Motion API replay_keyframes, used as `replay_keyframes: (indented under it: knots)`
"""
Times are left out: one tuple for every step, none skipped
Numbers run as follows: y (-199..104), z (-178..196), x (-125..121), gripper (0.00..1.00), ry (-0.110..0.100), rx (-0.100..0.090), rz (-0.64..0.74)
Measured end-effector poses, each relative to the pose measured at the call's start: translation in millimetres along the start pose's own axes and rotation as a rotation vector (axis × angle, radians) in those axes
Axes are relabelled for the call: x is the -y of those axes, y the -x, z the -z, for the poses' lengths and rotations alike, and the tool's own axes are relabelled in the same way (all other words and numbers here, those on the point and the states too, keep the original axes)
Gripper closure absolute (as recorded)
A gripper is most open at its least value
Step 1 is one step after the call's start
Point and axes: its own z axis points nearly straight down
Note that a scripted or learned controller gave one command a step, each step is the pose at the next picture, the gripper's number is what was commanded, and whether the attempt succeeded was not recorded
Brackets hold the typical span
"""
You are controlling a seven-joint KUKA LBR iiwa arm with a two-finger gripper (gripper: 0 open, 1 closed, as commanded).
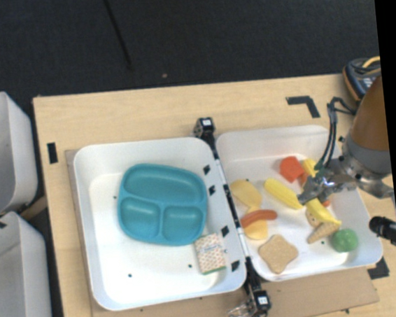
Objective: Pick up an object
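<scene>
My gripper (pixel 315 191) reaches into the right bin (pixel 266 140) from the right, low over the toy food. It hangs just above a yellow piece (pixel 320 212) and right of a yellow banana-like piece (pixel 282 193). A red-orange piece (pixel 290 168) lies just behind it. In front of it lie a tan wedge (pixel 323 232) and a green ball (pixel 344 240). Nothing can be seen held in it.
Further left in the right bin lie a pale yellow piece (pixel 246 193), a red and orange hot dog (pixel 258 219) and a bread slice (pixel 278 253). The left bin (pixel 106 283) holds a blue divided plate (pixel 163 203) and a small patterned box (pixel 209 253).
</scene>
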Motion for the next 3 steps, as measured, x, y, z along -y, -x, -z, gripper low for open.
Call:
replay_keyframes:
  knots:
    - [1.6, 31.7, -1.6, 1.00, 0.000, 0.000, 0.001]
    - [-56.7, 26.4, -22.1, 1.00, -0.002, -0.002, 0.005]
    - [-107.9, 37.6, -41.2, 1.00, -0.003, -0.003, 0.004]
